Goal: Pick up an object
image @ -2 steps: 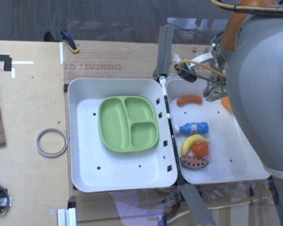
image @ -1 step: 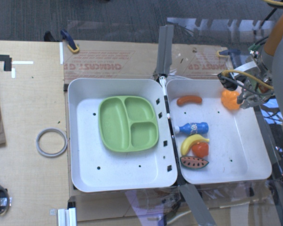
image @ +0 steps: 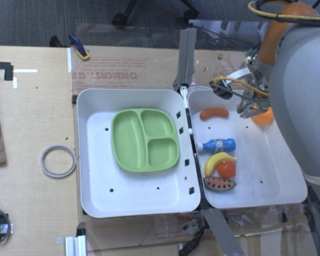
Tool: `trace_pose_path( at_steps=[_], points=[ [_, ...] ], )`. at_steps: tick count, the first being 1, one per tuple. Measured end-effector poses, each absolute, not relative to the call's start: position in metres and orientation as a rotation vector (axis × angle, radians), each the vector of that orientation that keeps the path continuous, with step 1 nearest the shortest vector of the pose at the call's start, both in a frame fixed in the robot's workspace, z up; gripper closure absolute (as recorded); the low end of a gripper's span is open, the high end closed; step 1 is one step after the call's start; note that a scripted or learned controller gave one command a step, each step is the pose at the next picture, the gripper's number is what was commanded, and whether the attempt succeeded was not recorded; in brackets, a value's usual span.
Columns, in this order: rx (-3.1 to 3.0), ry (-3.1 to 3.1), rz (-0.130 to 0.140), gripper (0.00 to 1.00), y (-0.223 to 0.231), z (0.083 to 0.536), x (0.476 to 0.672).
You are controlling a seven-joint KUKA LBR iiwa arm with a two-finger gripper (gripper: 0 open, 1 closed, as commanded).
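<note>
The right bin holds several toy foods. An orange-red sausage lies near its back left. A blue bottle lies on its side in the middle-left. In front of the bottle a yellow banana touches a red tomato, and a watermelon slice lies in front of them. An orange piece sits at the bin's back right, partly under the arm. My gripper hangs over the back of the right bin, just left of the orange piece and right of the sausage.
A green divided plate lies in the left bin. A grey tape ring sits on the bench to the left. The bulky grey arm covers the right bin's right side. Cables hang by the wrist.
</note>
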State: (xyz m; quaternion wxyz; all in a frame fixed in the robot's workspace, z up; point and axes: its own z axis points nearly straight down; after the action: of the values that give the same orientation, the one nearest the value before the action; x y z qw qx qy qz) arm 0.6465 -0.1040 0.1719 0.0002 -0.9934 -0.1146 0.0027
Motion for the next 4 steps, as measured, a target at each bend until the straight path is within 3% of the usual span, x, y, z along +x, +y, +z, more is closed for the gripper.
trace_pose_path(
  at_steps=[1,3,4],
  points=[
    [-3.125,-0.323,0.006,1.00,-0.106,0.091,0.641],
    [-3.123,-0.339,0.006,1.00,-0.177,0.091,0.651],
    [-3.125,-0.315,0.002,1.00,-0.056,0.192,0.633]
  ],
)
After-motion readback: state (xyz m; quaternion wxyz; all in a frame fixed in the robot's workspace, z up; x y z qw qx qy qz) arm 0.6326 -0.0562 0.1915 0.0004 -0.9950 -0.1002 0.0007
